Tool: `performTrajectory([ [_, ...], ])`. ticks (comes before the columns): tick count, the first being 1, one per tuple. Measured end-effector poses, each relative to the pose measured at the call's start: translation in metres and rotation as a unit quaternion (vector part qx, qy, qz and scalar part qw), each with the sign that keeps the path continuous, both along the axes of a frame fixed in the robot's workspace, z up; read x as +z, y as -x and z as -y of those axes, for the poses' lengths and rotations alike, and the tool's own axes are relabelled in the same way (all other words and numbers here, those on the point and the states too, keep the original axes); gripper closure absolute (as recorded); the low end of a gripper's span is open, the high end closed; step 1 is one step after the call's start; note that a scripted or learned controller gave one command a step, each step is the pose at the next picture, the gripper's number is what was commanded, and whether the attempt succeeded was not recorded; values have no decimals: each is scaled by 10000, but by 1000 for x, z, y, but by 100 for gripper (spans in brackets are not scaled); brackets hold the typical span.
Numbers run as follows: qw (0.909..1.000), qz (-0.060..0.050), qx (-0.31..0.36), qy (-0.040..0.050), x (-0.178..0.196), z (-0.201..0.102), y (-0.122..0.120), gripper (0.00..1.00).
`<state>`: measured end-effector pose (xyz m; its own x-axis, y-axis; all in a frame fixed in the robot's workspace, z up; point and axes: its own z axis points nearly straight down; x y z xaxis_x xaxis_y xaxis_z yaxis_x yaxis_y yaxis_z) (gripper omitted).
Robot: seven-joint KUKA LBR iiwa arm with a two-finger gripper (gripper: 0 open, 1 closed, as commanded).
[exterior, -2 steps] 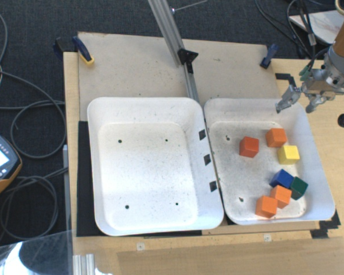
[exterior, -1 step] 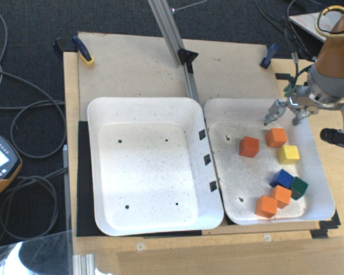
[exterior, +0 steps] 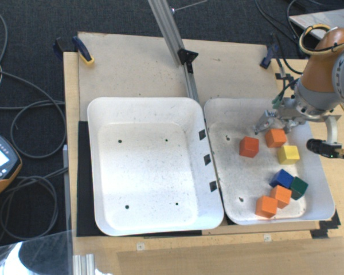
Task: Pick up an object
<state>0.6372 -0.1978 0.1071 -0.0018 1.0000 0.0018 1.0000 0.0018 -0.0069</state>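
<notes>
At right of frame, the gripper [exterior: 273, 119] is hanging over the right bin [exterior: 232, 208], just above an orange cube [exterior: 276, 137]; I cannot tell its jaws' state.

We saw white, dark-speckled bins [exterior: 143, 113]; inside lay a red-orange cube [exterior: 249, 146], three orange cubes [exterior: 275, 137], one yellow cube [exterior: 288, 153], one blue cube [exterior: 282, 178], one green cube [exterior: 298, 187].

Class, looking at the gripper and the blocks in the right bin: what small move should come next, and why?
Probably lower the gripper slightly onto the orange cube just below it in the right white bin; that cube lies nearest and sits apart from the yellow cube.
</notes>
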Motion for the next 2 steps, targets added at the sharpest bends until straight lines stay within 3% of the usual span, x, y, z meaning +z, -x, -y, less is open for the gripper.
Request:
performTrajectory([
  [1,10000,48,1,8,16,0,-3,100],
  [2,10000,78,5,20,78,-8,-4,100],
])
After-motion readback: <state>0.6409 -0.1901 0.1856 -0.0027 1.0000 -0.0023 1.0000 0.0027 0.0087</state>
